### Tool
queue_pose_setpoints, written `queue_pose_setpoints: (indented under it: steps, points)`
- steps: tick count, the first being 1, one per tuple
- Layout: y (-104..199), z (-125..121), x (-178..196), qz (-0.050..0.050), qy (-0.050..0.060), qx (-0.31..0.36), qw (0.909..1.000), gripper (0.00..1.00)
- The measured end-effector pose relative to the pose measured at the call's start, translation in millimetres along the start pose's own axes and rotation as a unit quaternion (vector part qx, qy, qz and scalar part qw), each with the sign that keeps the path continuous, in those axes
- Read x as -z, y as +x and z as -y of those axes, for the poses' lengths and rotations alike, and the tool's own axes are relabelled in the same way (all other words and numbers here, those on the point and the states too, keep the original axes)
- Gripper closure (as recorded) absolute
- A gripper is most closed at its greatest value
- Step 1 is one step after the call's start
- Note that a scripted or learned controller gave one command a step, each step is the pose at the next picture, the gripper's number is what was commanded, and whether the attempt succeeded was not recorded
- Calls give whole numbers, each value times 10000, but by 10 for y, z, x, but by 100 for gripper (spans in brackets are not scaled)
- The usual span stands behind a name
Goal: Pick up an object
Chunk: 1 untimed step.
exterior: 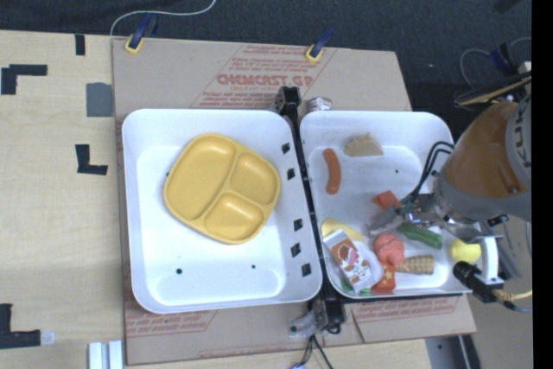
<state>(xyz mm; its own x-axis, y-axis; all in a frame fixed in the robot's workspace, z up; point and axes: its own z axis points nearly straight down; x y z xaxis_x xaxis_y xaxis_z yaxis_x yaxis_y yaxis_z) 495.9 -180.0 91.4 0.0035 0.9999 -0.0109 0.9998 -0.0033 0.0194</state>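
Broadly, the table is pale wood with black marks, and a brown cardboard sheet lies on it under two shallow white bins. Taking the black divider between the bins as the landmark: the left bin sits just left of it and holds a yellow compartment plate, lying flat and turned at an angle, near the divider but apart from it.

The right bin sits just right of the divider. The grey arm, with its orange band, reaches over that bin's far side from the divider, and the jaws hang low over the bin's middle, well right of the divider. Whether the jaws are open or closed cannot be told, as the metal parts blur into the items under them.

Among the bin's things, a printed snack packet lies nearest the divider at the bin's near end, just beside it. A sausage lies lengthwise a little right of the divider, further up. A tan bread-like piece lies beyond the sausage, further right. A small orange piece sits just beside the jaws on the divider side. A green item lies right at the jaws, a pink-red lump sits between it and the packet, and a waffle cone lies beside that lump, farther from the divider.
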Motion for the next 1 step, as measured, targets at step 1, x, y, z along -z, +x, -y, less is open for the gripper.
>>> queue_pose_setpoints:
  steps: [1]
  points:
    - [453,-507,-64,-44,80,41,9999,0]
